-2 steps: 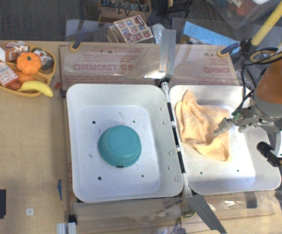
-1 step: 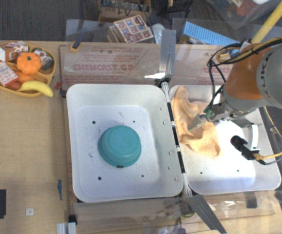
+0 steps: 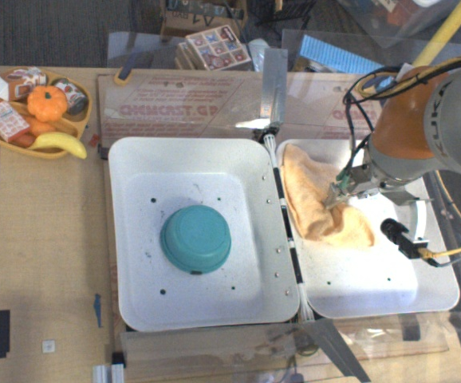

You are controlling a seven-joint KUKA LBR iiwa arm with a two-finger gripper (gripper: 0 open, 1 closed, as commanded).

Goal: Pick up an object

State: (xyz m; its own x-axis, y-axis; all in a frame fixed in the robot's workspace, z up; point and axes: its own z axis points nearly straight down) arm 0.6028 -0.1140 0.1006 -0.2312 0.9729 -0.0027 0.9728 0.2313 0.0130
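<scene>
Camera view, tan cloth (image 3: 318, 202) crumpled in left half of right bin (image 3: 390, 294), end effector (image 3: 338, 191) down on cloth's upper fold, possibly pinching it, closure impossible to tell, teal bowl (image 3: 196, 238) upturned in left bin (image 3: 135, 174).

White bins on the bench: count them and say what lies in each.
2. The left shallow white plastic bin holds a round teal bowl, upside down. The right shallow white plastic bin holds a crumpled tan cloth, with the gripper at the cloth.
</scene>
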